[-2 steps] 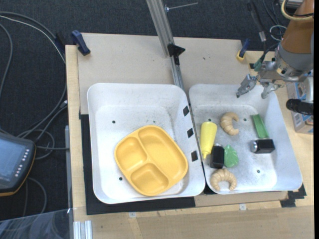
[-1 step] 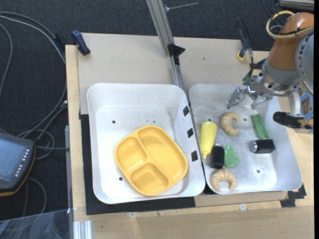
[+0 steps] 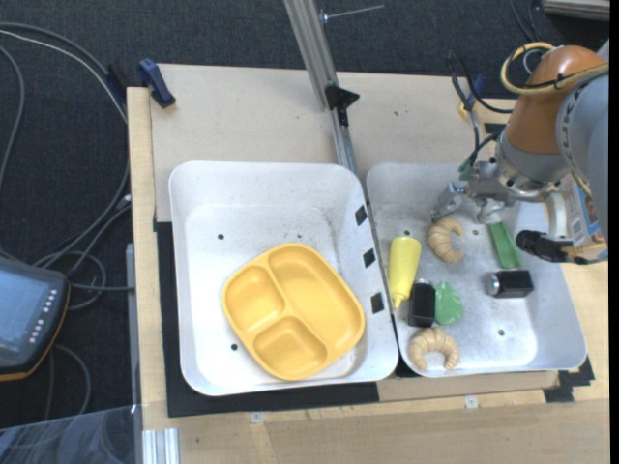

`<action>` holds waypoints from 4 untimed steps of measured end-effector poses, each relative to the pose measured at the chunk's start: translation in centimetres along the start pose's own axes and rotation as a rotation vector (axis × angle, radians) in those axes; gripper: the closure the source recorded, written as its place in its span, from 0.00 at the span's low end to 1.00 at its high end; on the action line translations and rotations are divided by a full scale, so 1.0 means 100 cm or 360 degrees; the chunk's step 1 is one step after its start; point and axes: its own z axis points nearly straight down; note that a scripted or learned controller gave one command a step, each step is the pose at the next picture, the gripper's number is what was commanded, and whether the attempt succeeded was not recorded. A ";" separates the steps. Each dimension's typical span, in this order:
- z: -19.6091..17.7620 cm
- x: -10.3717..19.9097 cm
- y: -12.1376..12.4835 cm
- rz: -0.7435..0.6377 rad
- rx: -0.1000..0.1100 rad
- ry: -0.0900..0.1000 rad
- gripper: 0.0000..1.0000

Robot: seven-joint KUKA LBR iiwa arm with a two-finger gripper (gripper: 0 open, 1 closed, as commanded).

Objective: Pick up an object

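The right bin [image 3: 556, 341] holds several small objects. A tan croissant [image 3: 447, 239] lies near its middle, and a second croissant [image 3: 434, 348] lies at the front edge. A yellow bottle [image 3: 403, 264] rests along the left wall, with a black block [image 3: 422, 304] and a green piece [image 3: 449, 303] beside it. To the right are a green stick [image 3: 502, 244] and a dark cylinder [image 3: 511, 283]. My gripper [image 3: 464, 201] is low over the bin's back part, just behind the upper croissant. I see nothing held in it.
The left bin [image 3: 193, 211] contains a yellow divided tray [image 3: 293, 309]. A metal pole [image 3: 314, 37] rises from the bench behind the bins. The arm's orange band [image 3: 551, 75] and grey wrist hang over the right bin's back right corner.
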 end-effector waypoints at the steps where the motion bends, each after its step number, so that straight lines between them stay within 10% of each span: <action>1: -0.015 0.000 0.002 -0.0001 -0.0012 -0.0002 1.00; 4: -0.191 0.003 0.010 -0.0001 -0.0026 -0.0006 1.00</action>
